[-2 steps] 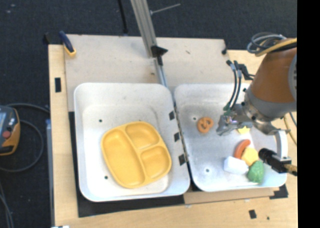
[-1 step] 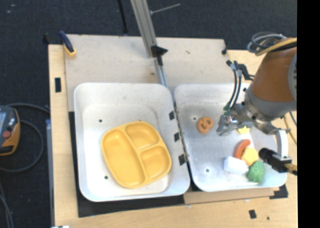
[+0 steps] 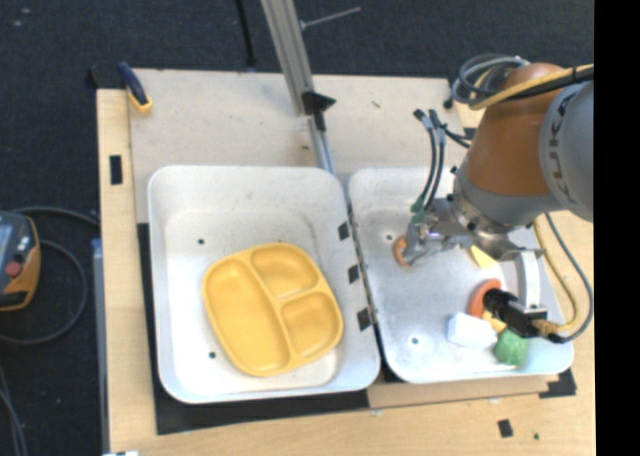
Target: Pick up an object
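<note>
**Bench from above, read from its near edge to its far edge.**

- **Near left:** the left bin (image 3: 165,244) holds 1 yellow plate (image 3: 272,306) with 3 compartments, lying flat.
- **Near right:** in the right bin (image 3: 415,314), a cluster lies by the near right corner. It comprises a green lump (image 3: 510,348), a white block (image 3: 464,329) just beside it, and an orange-red piece (image 3: 486,294) behind them. A yellow piece (image 3: 484,259) lies a little farther in.
- **Middle:** the gripper (image 3: 413,241) is low over the far left part of the right bin, with a small orange piece (image 3: 401,251) at its tip. Contact between the 2 cannot be made out. Whether the jaws are open, closed or gripping cannot be told.
- **Far:** an aluminium post (image 3: 285,34) rises beyond the bins.

**Step in hand, as judged:** the grasp attempt on the small orange piece, the likeliest target since it lies closest to the gripper.

**Next move:** it calls for a firm closure on that piece, then a straight lift clear of the bin floor. A lift that leaves the piece behind would call for a new approach.
</note>
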You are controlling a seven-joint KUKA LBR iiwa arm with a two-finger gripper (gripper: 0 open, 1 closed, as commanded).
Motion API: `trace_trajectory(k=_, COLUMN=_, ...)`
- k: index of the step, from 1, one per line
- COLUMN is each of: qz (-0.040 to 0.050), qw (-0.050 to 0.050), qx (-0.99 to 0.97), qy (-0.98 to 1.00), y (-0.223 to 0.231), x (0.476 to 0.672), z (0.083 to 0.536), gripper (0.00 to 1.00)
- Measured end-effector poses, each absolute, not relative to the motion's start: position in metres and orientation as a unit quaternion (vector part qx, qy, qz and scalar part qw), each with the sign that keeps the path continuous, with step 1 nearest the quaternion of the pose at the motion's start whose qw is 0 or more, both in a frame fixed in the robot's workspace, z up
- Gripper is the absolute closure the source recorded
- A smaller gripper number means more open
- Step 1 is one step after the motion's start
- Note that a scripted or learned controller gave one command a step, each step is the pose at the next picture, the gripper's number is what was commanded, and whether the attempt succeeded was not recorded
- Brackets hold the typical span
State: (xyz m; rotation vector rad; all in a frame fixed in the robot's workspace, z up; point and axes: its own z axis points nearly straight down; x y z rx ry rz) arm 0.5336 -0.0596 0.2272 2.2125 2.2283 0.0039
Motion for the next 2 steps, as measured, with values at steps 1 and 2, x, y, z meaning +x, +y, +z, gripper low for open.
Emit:
trace_trajectory(k=1, qz=0.0014, qw=0.000, qx=0.704, qy=0.710, y=-0.013, x=0.562, z=0.231, gripper=1.00)
trace_trajectory(k=2, qz=0.0011, qw=0.000, qx=0.704, qy=0.710, y=0.037, x=0.585, z=0.225, gripper=1.00)
